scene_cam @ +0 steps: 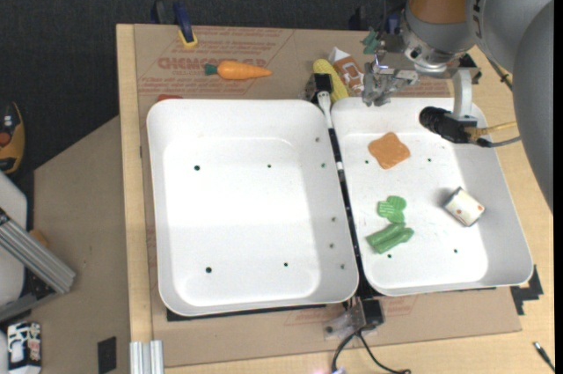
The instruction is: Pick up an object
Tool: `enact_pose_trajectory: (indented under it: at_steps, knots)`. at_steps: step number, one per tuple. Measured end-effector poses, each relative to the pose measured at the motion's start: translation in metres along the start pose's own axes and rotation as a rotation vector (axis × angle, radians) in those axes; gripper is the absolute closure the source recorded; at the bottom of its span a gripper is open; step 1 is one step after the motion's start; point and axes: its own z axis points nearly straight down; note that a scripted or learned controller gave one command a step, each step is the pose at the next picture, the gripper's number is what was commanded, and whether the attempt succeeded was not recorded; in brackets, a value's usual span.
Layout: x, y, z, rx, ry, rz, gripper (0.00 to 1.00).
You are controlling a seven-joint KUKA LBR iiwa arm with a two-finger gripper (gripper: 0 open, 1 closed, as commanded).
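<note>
The right bin [493, 267] holds an orange flat piece [388, 150] near its back. Two green pieces lie near its middle, one [391, 207] just behind the other [389, 237]. A small white block [464, 207] lies toward its right side. My gripper [380, 92] hangs over the bin's back edge, a short way behind the orange piece and apart from it. I see nothing held in it.
The left bin [176, 214] sits beside the right one. Behind the bins, on the cardboard, lie a toy carrot [239, 70], a yellow and black item [323, 80] and a brown item [348, 73]. A blue and yellow clamp [185, 25] stands at the back left.
</note>
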Motion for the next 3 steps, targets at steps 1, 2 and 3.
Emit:
enact_pose_trajectory:
  at_steps: [1,2,3]
  knots:
    - [0.099,0.0,0.001,-0.003,0.005,-0.014,1.0]
    - [0.129,0.0,-0.003,-0.006,0.003,-0.009,1.0]
    - [0.219,-0.001,-0.017,-0.008,0.005,-0.012,1.0]
